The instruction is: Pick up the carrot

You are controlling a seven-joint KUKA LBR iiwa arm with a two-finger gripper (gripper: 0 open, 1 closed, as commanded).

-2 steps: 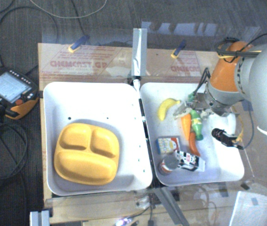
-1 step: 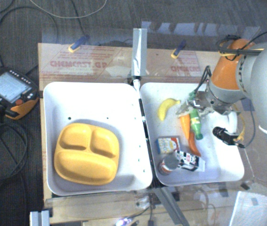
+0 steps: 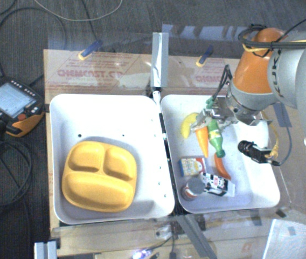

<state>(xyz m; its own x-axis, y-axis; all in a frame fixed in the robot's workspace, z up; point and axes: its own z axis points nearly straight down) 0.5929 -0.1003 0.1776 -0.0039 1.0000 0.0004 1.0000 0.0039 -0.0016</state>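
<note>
The carrot (image 3: pixel 202 140) is an orange cone lying in the right bin (image 3: pixel 261 196), tip pointing toward the front. My gripper (image 3: pixel 210 117) hangs low over the bin's back half, right at the carrot's thick end. The view does not tell whether it touches the carrot. The metal wrist parts hide the carrot's top end.
A yellow banana-shaped piece (image 3: pixel 188 124) lies left of the carrot. A green piece (image 3: pixel 216 139) with an orange end (image 3: pixel 223 169) lies right of it. A small box (image 3: pixel 192 166), a can (image 3: pixel 193 188) and a black-and-white packet (image 3: pixel 216 183) sit nearer the front. The left bin (image 3: pixel 67 109) holds a yellow tray (image 3: pixel 99 175).
</note>
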